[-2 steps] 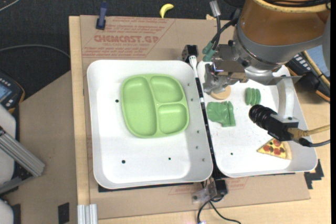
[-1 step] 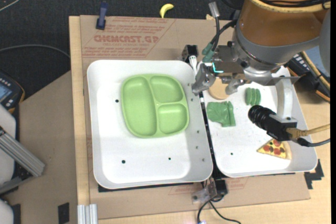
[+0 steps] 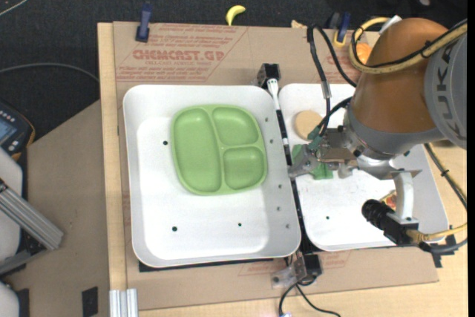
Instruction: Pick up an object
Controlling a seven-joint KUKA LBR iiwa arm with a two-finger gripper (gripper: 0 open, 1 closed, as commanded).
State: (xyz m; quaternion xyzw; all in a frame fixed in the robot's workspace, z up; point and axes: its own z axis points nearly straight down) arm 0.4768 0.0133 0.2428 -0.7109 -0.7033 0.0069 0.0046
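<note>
Reaches in from the right with the grey arm (image 3: 401, 85), orange band uppermost, wrist bent down over the right bin (image 3: 349, 230). Hangs the gripper (image 3: 320, 159) low above that bin's left edge, about halfway along it, just beside the black seam where the two bins meet. Cannot tell from this slant whether the gripper is open or closed, nor whether anything is caught in it, since the wrist covers most of it. Shows a small green object (image 3: 322, 173) right under the gripper, against the right bin's left edge; touching or merely close, cannot tell. Shows a tan round object (image 3: 306, 122) further toward the same bin's far left corner, lying flat, near the gripper but apart from it. Shows a bit of something orange-red (image 3: 387, 198) toward the bin's near right part, half hidden by cabling and too small to make out. Holds in the left bin (image 3: 148, 182) a green divided plate (image 3: 220, 149), three compartments up, lying toward the far right corner and well apart from the gripper. Carries both bins on a cardboard sheet (image 3: 178, 52) with red print, a blue clamp (image 3: 143, 24) at its far left corner. Leaves a yellow banana (image 3: 235, 12) on the dark floor just beyond the sheet's far edge.
</note>
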